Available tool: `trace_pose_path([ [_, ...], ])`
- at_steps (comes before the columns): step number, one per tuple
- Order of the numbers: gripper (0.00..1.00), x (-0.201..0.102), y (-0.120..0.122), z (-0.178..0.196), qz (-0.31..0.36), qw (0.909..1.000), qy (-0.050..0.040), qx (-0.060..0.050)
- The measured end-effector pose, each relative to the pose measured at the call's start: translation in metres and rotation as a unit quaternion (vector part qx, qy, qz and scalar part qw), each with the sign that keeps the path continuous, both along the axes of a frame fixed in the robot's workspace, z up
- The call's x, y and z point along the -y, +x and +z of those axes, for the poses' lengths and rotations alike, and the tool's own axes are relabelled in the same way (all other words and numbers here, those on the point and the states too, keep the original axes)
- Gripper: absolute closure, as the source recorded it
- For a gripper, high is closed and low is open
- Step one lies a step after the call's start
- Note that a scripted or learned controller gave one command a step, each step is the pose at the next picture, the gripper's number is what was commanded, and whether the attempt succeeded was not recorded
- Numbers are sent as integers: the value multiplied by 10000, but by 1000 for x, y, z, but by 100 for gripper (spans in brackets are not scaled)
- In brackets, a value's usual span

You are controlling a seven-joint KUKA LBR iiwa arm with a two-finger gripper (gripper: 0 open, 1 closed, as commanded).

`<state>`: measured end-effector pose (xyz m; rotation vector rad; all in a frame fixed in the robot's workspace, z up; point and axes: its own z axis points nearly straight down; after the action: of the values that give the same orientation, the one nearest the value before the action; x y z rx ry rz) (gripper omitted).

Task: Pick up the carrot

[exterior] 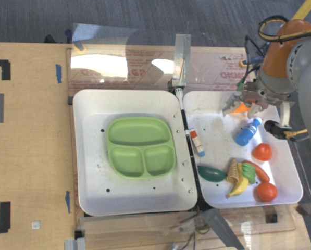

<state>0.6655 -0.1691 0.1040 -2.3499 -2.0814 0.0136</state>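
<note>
Hand (243, 106) first: it sits at 12 o'clock in the right bin (296, 194), low over the white floor. It is closed on the carrot (240, 109). The small orange carrot pokes out between its two sides. I think the catch is made and the lift comes next.

Only a little bit of the carrot shows, so the hold may be thin. I would keep the squeeze firm and go straight up, slowly, with no wiggle and no tilt.

A blue bottle (247, 133) lies just beside the hand, at 5 o'clock from it. Going straight up keeps the hand from bumping it. The bin's back wall is close at 12 o'clock, so don't swing that way either.

The other toys are well apart from the hand, down at 6 o'clock in the same bin: two red tomatoes (263, 152), a banana (239, 185) and a green pickle (211, 174). They should be left alone.

The green plate (141, 146) rests in the left bin (87, 139), at 9 o'clock from the hand, far from this job.

If the carrot slips as it rises, it is best to stop, go back down and grab it nearer its middle.
</note>
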Motion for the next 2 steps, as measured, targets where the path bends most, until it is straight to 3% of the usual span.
trace_pose_path([
  [1,0,34,4,-16,-709,9974,108,-14],
  [2,100,37,4,-5,-694,9976,47,13],
])
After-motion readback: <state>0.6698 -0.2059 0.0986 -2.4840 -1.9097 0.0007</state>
